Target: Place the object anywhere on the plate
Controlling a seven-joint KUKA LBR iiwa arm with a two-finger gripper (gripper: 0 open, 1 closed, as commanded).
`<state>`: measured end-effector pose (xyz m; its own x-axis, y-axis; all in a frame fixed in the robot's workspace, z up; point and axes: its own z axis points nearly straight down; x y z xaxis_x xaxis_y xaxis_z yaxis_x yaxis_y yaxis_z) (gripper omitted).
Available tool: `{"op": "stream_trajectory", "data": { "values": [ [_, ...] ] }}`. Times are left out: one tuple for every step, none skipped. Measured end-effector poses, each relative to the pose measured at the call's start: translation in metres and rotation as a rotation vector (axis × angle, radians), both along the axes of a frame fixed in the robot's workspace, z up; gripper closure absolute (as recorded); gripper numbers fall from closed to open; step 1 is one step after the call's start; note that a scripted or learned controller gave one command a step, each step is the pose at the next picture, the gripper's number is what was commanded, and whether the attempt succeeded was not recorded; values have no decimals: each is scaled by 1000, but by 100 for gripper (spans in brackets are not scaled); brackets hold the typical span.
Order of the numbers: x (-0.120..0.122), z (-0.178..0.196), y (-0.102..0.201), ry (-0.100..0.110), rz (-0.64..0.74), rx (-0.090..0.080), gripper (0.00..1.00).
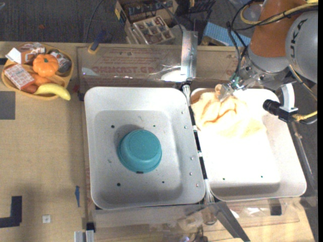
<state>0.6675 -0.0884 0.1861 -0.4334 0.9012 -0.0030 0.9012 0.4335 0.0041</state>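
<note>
A teal round plate (140, 150) lies in the middle of the left white bin (101, 110). A pale cream, orange-streaked soft object (224, 117) is spread across the far left part of the right white bin (262, 185), and it looks blurred. My gripper (225, 90) hangs at the far edge of that object, right at its upper tip, with the grey arm and orange band (275, 19) rising behind it to the upper right. The gripper's tip is small and merges with the object.
A basket of toy fruit (38, 72) sits at the bench's far left. A cardboard strip (131, 64) runs behind the bins. A black fitting with cable (277, 109) juts over the right bin's right rim.
</note>
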Motion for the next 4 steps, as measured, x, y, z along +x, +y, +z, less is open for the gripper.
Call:
{"op": "stream_trajectory", "data": {
  "values": [
    [1,40,-2,0,-2,0,100],
    [-15,37,34,3,396,0,100],
    [-39,34,69,2,791,-1,100],
    [-54,44,121,0,1122,-3,100]
  ]
}}
